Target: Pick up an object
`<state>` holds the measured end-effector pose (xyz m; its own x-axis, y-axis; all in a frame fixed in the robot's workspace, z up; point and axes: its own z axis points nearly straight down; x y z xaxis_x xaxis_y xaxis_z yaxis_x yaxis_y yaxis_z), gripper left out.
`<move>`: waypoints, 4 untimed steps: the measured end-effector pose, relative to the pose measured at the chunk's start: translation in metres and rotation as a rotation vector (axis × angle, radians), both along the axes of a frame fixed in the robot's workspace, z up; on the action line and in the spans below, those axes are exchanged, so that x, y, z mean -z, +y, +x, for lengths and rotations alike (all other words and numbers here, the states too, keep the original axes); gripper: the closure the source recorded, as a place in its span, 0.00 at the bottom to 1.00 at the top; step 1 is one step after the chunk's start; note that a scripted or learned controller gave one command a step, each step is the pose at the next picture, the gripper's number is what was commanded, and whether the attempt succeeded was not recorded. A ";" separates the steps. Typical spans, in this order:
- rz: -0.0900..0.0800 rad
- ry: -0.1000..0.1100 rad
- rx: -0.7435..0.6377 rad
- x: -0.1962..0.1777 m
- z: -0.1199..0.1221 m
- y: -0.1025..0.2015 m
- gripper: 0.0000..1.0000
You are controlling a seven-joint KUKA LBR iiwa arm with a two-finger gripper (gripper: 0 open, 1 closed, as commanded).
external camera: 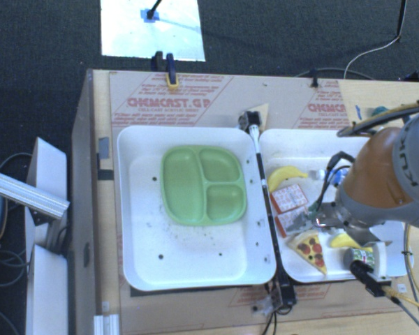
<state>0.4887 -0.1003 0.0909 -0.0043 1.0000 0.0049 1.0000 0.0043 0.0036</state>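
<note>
The left bin (136, 187) holds a green plate (202, 185) with three compartments, lying flat near the middle and well apart from the arm, so it looks out of play for now. Past the divider, the right bin (293, 142) carries the likely targets: a banana (286, 176) near its upper left, a red-and-white card (288, 199) just below it, and a pizza slice (309, 248) toward the bin's near edge. The gripper (320, 218) sits low over this cluster, just right of the card and above the pizza slice, with the grey-and-orange arm (380, 180) bulking over the rest of the bin. Beyond it lie a yellow piece (343, 241) and a small bottle (363, 257) at the bin's lower right. Whether the jaws are apart or closed cannot be told; the wrist hides them, and nothing can be seen between them. My judgement is that this is the reach or descent step, before any lift. The next move calls for settling on one item, most likely the card or the pizza slice, and centring over it; both are flat, so a grasp could easily slip.
</note>
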 end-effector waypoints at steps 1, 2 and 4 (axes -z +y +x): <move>-0.007 0.000 0.004 -0.064 -0.001 -0.044 0.00; -0.004 0.003 0.001 -0.036 -0.002 0.011 0.00; -0.007 0.000 0.004 -0.051 -0.001 -0.043 0.00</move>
